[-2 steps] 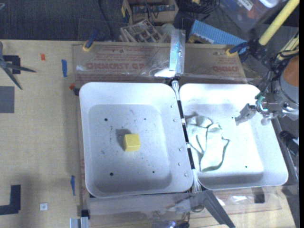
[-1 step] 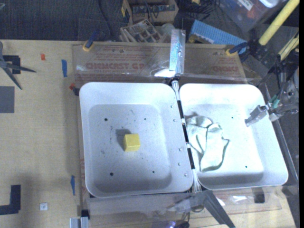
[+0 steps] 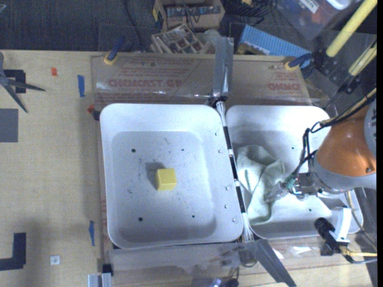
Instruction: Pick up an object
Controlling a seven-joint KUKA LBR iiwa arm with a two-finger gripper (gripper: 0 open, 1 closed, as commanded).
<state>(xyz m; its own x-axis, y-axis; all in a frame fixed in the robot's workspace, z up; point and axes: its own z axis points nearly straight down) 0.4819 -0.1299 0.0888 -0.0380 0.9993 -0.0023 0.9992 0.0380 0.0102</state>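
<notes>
A small yellow block [image 3: 166, 179] lies near the middle of the left white bin [image 3: 119, 130]. In the right white bin [image 3: 287, 121], a crumpled pale cloth [image 3: 256, 167] is bunched against the left wall. My gripper [image 3: 281, 188] reaches in from the right, low in the right bin, with its tip at the cloth's right edge. The grey wrist and the orange band [image 3: 344, 151] sit above and to the right of it. A fold of the cloth rises toward the gripper tip, and I cannot tell whether it is held.
A metal divider [image 3: 230, 160] separates the two bins. Clear plastic sheeting [image 3: 155, 82] lies behind them. Cables and a black fitting [image 3: 326, 227] hang at the right bin's front right corner. Bare wooden bench [image 3: 48, 172] extends to the left.
</notes>
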